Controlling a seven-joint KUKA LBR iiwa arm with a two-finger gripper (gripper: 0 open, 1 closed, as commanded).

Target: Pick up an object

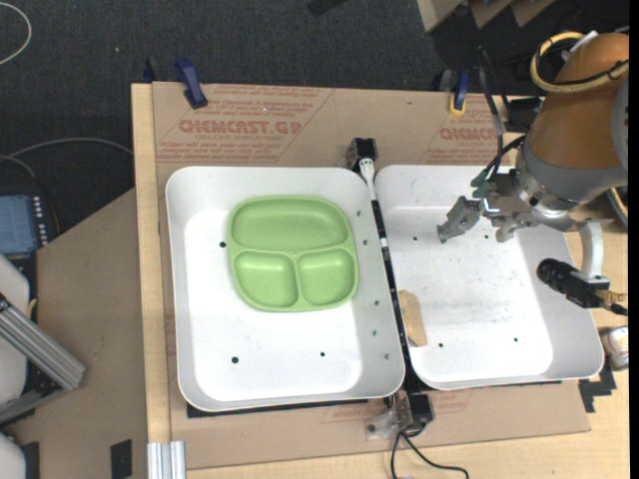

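Pincer (477,220) hangs over the right bin (479,362) with fingers spread, nothing between them; the only object, a green divided plate (293,252), lies in the left bin (270,367), so it's at the approach step and must cross over

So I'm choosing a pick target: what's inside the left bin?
Inside the left bin lies one green divided plate, open side up, its three compartments bare. The bin floor beneath the plate is covered, so anything under it can't be seen.
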